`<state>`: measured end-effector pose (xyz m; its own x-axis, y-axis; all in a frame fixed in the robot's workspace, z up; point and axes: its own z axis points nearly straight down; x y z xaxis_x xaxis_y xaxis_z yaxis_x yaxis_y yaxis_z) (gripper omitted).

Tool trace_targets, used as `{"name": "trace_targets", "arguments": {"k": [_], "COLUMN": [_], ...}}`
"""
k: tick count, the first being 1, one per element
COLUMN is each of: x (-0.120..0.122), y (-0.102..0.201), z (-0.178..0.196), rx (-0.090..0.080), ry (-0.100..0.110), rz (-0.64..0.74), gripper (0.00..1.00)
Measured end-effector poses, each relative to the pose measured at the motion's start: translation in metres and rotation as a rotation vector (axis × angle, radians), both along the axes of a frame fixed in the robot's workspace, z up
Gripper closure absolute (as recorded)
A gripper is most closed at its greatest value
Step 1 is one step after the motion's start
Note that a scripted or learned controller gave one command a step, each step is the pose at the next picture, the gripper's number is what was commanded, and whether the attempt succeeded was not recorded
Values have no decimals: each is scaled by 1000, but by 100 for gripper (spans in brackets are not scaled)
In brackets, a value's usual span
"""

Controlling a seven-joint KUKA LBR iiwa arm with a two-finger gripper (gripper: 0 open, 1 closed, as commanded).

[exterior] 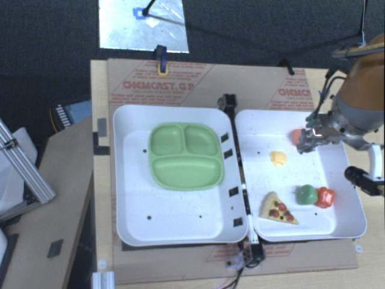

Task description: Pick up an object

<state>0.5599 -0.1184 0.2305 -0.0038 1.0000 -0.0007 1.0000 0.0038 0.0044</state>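
Two shallow white bins side by side on the surface (pixel 198 80). In the left bin (pixel 129 221): a green divided plate (pixel 185 156), three compartments, lying flat near the middle. In the right bin (pixel 343 221): a small yellow piece (pixel 278 158) near the centre; a toy pizza slice (pixel 277 209) toward the near edge; a green piece (pixel 306 194) touching a red-orange piece (pixel 325 197) just to its right. Grey arm (pixel 361 101) reaching in from the right over the far part of the right bin. Hand (pixel 309 135) low above the bin's far side, right beside an orange-red object (pixel 296 136) at its left edge. Contact between hand and object unclear; hand opening impossible to tell at this angle.
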Motion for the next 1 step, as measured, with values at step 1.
{"name": "trace_targets", "arguments": {"k": [1], "x": [11], "y": [54], "z": [-10], "rx": [2], "ry": [3], "rz": [5], "gripper": [100]}}
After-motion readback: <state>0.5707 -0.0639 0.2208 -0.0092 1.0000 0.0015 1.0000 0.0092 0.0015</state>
